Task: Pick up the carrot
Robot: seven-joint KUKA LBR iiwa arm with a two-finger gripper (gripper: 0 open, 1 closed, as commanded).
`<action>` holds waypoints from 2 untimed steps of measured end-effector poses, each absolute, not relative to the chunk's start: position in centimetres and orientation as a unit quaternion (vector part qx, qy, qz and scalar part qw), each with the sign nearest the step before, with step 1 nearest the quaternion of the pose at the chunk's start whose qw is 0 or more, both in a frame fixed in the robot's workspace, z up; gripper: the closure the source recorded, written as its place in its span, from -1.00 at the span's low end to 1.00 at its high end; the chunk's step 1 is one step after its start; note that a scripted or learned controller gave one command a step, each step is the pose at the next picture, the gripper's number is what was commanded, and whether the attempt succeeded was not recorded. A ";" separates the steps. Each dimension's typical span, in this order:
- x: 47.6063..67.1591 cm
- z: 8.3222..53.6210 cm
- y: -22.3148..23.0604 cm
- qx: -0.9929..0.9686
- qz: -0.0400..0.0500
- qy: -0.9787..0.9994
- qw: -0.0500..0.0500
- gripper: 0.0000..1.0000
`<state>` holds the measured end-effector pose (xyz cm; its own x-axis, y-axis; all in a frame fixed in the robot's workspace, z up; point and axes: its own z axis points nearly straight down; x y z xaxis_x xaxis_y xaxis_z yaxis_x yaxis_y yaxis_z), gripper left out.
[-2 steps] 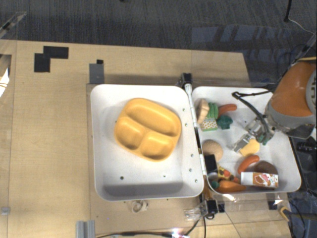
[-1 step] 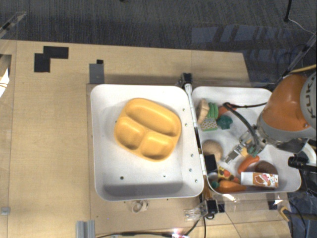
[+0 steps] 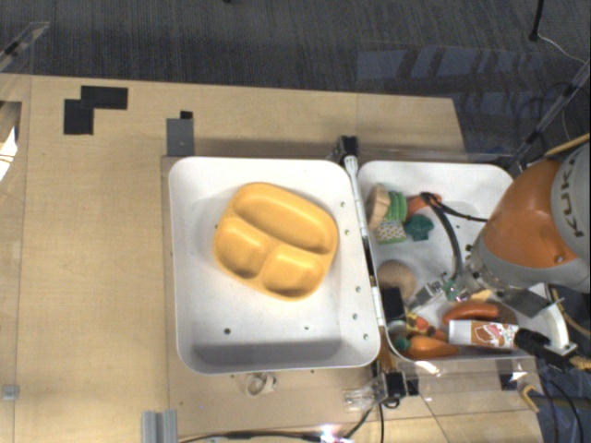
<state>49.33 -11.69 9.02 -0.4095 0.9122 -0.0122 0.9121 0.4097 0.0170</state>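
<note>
Carrot lies in the right bin on a wooden bench.

You see a light wooden bench carrying two white bins side by side. The right bin is the one around the claw; the left bin sits touching it, on the side away from the arm.
</note>
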 end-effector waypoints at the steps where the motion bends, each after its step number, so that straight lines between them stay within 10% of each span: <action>1: 51.3 11.7 -18.6 0.493 0.000 0.870 0.006 -1.00; 2: 50.6 8.8 -19.8 0.577 0.003 0.817 0.004 -1.00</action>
<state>50.64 -19.81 8.80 -0.3351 0.9422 -0.0042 0.9421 0.3351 0.0091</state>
